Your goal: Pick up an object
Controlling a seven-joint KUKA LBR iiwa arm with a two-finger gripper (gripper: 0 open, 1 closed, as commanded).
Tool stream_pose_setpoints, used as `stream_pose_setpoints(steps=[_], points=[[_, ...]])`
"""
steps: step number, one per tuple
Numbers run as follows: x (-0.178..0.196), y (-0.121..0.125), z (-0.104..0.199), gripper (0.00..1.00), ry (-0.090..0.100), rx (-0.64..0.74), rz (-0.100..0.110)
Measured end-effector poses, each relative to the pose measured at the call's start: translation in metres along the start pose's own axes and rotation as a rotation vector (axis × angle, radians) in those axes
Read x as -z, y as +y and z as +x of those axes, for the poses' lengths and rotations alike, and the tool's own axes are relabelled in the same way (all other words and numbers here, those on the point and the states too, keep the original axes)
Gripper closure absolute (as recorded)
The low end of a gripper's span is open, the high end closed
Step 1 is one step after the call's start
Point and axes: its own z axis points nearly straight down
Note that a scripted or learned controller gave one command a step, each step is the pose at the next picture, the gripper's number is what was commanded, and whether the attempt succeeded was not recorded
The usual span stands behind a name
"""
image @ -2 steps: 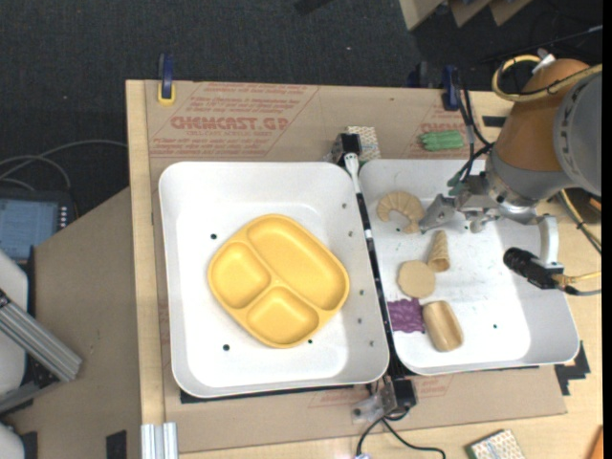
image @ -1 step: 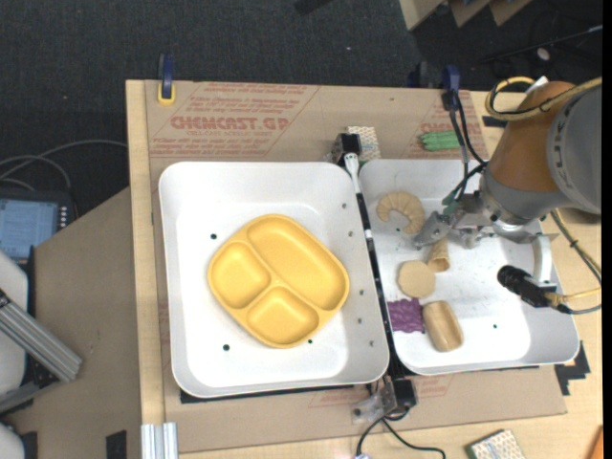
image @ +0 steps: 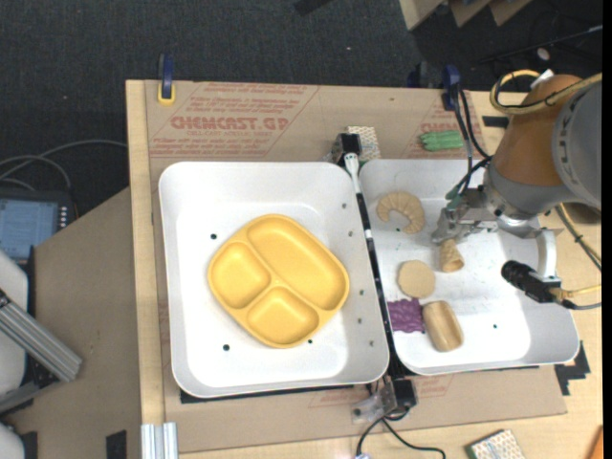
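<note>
On my screen the tabletop (image: pixel 239 113) carries two white bins. The left bin (image: pixel 191 256) holds a yellow divided plate (image: pixel 277 280). In the right bin (image: pixel 535 333) I see a croissant (image: pixel 402 208), a round cookie (image: pixel 416 277), a bread roll (image: pixel 443 325) and a purple piece (image: pixel 405 315). The gripper (image: pixel 457 229) hangs just above a small pastry (image: pixel 449 255); I cannot tell how it is set.

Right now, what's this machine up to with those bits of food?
A grey and orange robot arm reaches in from the right over the right-hand bin. Its tool sits low among toy foods: a croissant, a small bread piece, a round cookie, a purple piece and a bread roll. The left bin holds a yellow divided plate.
</note>
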Motion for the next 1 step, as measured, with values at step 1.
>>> stream_pose_setpoints(steps=[1], points=[[0.0931, -0.0435, 0.0696, 1.00, 0.001, 0.005, -0.001]])
